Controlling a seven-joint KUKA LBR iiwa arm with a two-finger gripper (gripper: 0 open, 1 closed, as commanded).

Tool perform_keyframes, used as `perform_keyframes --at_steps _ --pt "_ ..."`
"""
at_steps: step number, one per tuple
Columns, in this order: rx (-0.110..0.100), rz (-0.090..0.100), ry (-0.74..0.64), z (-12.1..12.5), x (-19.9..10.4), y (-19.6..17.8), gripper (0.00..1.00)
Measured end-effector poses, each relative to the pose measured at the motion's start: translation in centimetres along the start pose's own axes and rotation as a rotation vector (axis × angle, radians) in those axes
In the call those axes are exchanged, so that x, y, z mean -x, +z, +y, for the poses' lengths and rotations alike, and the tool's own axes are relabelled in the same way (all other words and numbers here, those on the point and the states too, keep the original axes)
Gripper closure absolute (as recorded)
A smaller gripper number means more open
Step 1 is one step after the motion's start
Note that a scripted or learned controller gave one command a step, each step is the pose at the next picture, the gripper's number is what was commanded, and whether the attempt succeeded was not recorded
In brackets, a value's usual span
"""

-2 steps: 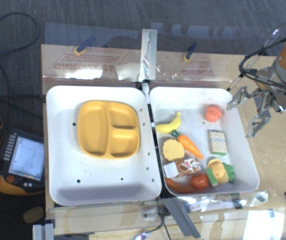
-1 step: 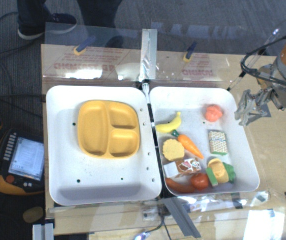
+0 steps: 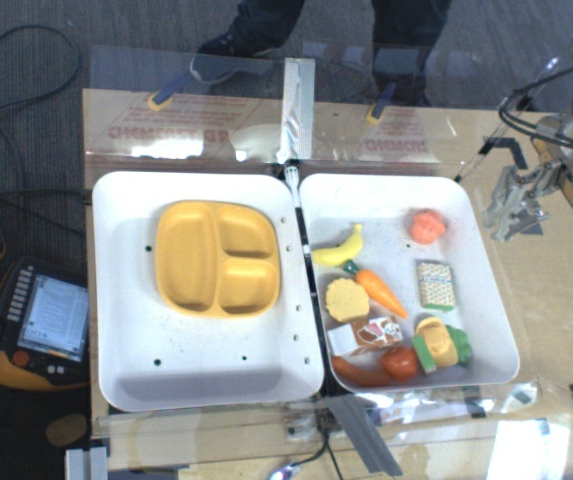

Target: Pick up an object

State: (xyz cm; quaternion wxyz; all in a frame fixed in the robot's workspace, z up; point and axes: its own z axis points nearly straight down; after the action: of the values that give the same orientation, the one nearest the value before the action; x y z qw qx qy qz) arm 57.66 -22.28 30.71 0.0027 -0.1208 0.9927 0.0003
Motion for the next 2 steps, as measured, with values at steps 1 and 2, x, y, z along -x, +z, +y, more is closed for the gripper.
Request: perform_keyframes --at_steps 1,2 --pt "0.0 0.0 0.065 -0.32 1.63 0.87 1.0" --pt "0.0 0.0 0.066 -0.34 1.63 0.87 0.0"
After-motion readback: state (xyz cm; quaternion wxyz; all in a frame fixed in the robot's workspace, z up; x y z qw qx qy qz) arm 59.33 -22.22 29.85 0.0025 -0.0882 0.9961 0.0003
